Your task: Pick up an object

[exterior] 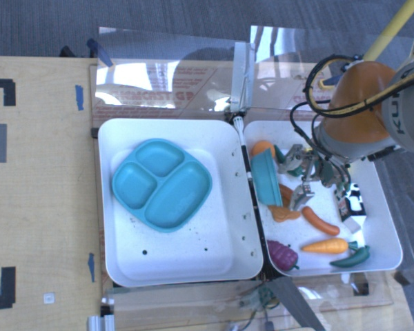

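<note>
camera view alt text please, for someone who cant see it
A grey robot arm's tool hangs over the right bin, above toy food: a carrot, a purple fruit and a green pepper. The left bin holds a blue divided plate.

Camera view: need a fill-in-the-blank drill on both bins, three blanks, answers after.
1. The blue three-compartment plastic plate lies in the ____ white bin.
2. The purple toy grape bunch sits at the right white bin's ____ left corner.
3. The orange toy carrot lies right beside the ____ toy pepper.

Answers: left; near; green
</note>
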### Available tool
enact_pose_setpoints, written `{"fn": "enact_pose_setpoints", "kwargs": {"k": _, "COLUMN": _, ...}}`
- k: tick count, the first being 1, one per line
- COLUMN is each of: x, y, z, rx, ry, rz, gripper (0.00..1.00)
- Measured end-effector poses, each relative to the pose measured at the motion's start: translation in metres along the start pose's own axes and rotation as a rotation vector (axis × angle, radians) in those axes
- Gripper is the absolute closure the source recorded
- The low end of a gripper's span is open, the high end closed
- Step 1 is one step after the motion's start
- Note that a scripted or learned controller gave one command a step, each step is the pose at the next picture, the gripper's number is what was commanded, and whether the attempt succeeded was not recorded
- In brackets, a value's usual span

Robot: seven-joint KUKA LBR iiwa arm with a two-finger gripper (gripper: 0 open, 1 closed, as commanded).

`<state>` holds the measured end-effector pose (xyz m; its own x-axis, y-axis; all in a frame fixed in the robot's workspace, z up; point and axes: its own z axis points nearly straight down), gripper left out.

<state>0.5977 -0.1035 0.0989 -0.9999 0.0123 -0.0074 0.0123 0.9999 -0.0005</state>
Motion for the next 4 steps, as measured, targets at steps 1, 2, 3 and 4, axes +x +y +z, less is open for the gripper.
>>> {"fn": "enact_pose_setpoints", "kwargs": {"k": 1, "x": 0.025, "y": 0.007, "z": 0.005, "rx": 0.001, "ry": -0.012, "rz": 0.107, "gripper": 0.0}}
{"fn": "enact_pose_setpoints", "kwargs": {"k": 2, "x": 0.034, "y": 0.008, "z": 0.005, "rx": 0.001, "ry": -0.014, "rz": 0.1, "gripper": 0.0}}
{"fn": "enact_pose_setpoints", "kwargs": {"k": 3, "x": 0.052, "y": 0.007, "z": 0.004, "rx": 0.0, "ry": -0.016, "rz": 0.169, "gripper": 0.0}}
{"fn": "enact_pose_setpoints", "kwargs": {"k": 4, "x": 0.046, "y": 0.007, "z": 0.006, "rx": 0.002, "ry": -0.009, "rz": 0.208, "gripper": 0.0}}
